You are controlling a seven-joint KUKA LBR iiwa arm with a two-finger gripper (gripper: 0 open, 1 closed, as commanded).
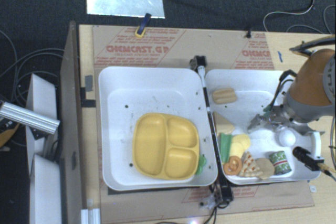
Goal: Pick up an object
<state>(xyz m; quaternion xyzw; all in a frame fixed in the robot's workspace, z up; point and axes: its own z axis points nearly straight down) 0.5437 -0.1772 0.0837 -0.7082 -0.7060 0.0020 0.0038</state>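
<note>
Bins are set side by side on the bench. The left bin (113, 113) is occupied by a yellow divided tray (166, 145). The right bin (247, 81) is stocked with a bread roll (224, 95), a white egg (286, 137), a green can (280, 162), a pizza slice (250, 165) and a pretzel (232, 166). The gripper (261, 122) is lowered over bare bin floor, nothing grasped; whether it is spread or closed cannot be told.

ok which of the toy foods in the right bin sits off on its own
The tan bread roll, alone near the right bin's far wall. The others, like the pretzel and pizza slice, crowd its near edge.
</note>
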